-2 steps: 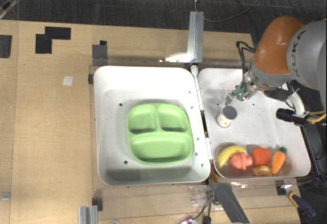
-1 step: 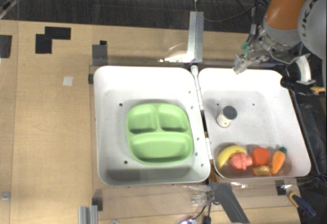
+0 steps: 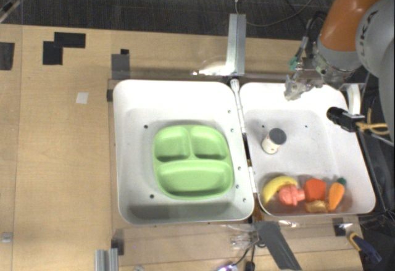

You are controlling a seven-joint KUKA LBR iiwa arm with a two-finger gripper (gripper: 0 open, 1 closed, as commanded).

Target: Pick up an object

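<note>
Plenty can be fumbled here: the hand (image 3: 297,88) is parked at the right bin's (image 3: 308,116) far rim, grip state can't be told, while the toy food (image 3: 302,192) is crowded at its near wall, so a clean pick could easily be missed.

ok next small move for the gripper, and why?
Probably move the gripper toward the near side of the right bin, then descend. It sits at the bin's far rim with nothing under it, while the toys lie nearer: a small cylinder mid-bin, and a banana, carrot and others clustered along the near edge. The cylinder looks closest and least crowded.
</note>
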